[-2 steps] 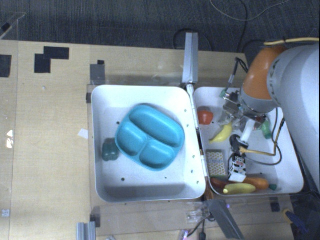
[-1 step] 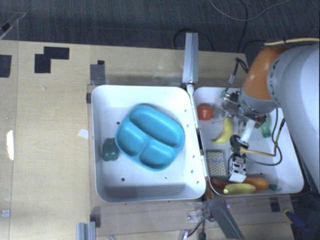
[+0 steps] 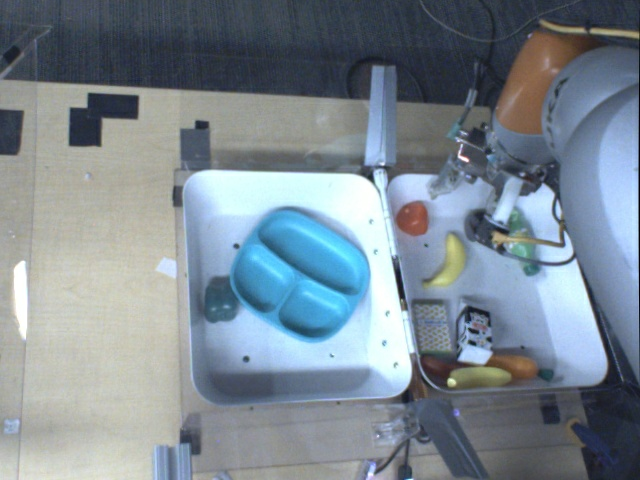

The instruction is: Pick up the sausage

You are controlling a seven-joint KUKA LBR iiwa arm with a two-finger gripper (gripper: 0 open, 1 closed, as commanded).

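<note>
Dark-red sausage (image 3: 433, 365) touching left end of the yellow fruit (image 3: 478, 377): bring gripper (image 3: 455, 173), state not discernible, from well beyond that fruit, straddling the sausage's exposed end only.

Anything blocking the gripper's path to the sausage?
Partly. The sausage lies in the right bin's near corner, a yellow piece against its end; banana and chequered pad lie between it and the gripper.
</note>
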